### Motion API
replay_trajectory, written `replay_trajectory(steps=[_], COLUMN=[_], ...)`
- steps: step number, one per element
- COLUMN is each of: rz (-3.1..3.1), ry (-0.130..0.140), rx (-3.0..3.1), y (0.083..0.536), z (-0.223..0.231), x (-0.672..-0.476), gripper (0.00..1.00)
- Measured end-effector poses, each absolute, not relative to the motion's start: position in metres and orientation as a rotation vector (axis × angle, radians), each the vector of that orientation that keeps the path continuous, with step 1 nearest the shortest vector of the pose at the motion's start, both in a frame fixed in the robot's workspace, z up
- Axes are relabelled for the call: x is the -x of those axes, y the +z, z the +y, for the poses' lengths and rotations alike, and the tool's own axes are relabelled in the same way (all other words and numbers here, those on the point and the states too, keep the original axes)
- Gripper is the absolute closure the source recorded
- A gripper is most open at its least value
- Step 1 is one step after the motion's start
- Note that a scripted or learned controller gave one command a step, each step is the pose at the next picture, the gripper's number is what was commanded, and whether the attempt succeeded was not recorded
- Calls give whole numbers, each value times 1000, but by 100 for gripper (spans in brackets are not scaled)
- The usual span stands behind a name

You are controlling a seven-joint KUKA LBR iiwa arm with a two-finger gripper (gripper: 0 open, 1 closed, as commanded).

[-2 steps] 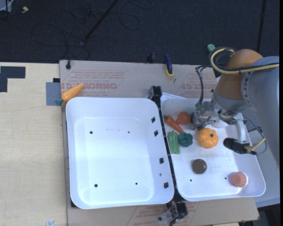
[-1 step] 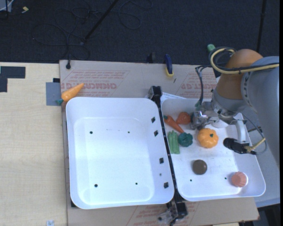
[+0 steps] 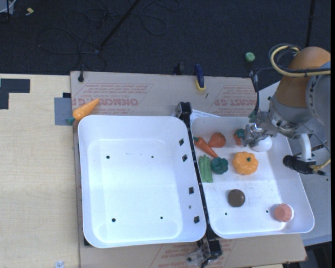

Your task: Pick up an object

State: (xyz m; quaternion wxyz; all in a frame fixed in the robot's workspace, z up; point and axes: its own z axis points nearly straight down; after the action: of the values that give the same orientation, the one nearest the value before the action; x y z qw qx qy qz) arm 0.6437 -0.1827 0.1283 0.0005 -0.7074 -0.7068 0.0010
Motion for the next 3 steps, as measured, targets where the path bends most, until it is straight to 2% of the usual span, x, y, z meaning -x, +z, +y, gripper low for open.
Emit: replay_trajectory(steps=[1, 3], rz=[-2215, -2221], ry=[14, 7], rx=[2217, 2217], y=[86, 87], z=[-204, -202], x=[-642, -643], gripper=[100, 100])
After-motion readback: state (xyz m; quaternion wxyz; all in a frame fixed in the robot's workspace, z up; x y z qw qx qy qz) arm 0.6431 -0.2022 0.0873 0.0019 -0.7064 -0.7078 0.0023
